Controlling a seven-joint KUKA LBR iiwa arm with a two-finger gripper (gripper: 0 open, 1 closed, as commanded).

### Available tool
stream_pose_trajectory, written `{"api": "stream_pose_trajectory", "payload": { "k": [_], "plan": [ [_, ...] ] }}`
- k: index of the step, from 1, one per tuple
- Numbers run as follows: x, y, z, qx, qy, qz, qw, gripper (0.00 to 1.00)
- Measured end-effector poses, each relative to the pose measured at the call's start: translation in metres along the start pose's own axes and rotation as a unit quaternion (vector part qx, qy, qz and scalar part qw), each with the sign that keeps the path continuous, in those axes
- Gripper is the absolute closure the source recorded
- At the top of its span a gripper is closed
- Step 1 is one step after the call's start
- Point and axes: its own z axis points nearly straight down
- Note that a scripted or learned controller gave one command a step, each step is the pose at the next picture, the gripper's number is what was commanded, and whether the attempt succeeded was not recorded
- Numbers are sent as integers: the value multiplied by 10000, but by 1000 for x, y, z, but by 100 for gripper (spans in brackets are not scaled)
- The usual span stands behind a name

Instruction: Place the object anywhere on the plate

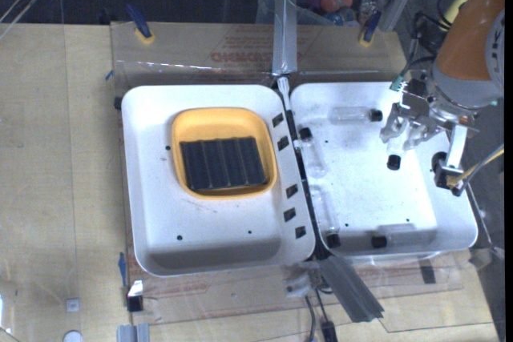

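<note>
- Dark ridged slab [222, 163] lies flat on yellow plate [183, 124], left bin [144, 236].
- Judged stiff, light; ridges suit an edge pinch.
- Gripper [407, 134] hovers over right bin [449, 232]; finger state cannot be told.

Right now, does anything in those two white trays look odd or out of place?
Nothing looks spilled or broken. A dark ridged object already lies flat on the yellow plate in the left bin, while the gripper is over the right bin.
</note>
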Motion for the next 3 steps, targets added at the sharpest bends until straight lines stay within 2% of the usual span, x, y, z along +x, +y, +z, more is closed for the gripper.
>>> {"api": "stream_pose_trajectory", "payload": {
  "k": [1,2,3],
  "plan": [
    [0,0,0,-2,0,1,10000,0],
    [-39,43,-10,-27,-1,-818,9966,0],
    [-55,89,-50,-40,-4,-1752,9845,0]
  ]
}}
